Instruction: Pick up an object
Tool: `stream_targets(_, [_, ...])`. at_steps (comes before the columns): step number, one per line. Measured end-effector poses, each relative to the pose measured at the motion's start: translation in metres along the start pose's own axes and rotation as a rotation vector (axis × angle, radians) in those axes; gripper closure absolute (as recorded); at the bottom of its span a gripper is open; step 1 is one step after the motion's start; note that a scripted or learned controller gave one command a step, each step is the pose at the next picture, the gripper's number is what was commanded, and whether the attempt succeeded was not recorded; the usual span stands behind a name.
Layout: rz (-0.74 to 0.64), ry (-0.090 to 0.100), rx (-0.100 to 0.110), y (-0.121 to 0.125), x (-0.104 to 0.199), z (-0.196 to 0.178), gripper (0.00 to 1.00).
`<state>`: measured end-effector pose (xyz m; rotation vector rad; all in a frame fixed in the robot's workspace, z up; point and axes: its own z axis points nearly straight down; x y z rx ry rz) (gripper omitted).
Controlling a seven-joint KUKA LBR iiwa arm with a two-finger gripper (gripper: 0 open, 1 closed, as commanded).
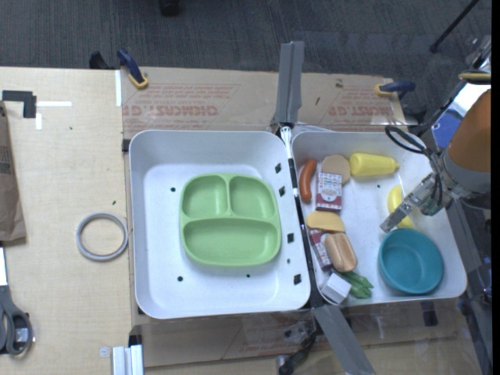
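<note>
The right bin (367, 143) holds several toy foods: an orange sausage (307, 180), a tan bread slice (336, 165), a yellow corn-like piece (373, 164), a red and white carton (330, 191), a bun (340, 251), a green piece (360, 284), a white block (336, 287) and a blue bowl (411, 261). My gripper (406, 209) reaches in from the right and hangs low just above the bowl's far rim. It partly covers a small yellow object (395, 198). Nothing is visibly held.
The left bin (148, 209) contains a green divided plate (230, 229). On the bench to the left lie a grey tape ring (102, 235), scissors (12, 330) and a brown bag (9, 186). Clamps (133, 69) (394, 89) sit at the cardboard's far edge.
</note>
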<state>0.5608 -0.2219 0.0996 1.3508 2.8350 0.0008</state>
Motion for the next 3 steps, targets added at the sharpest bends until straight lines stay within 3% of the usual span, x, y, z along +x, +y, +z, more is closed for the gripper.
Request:
stream_targets(1, [0.004,-0.002,-0.002,0.0,-0.001,-0.01,1.0])
stream_targets(2, [0.008,-0.005,-0.004,0.0,-0.002,-0.019,1.0])
stream_targets(3, [0.238,-0.001,0.0,0.096,0.009,-0.091,1.0])
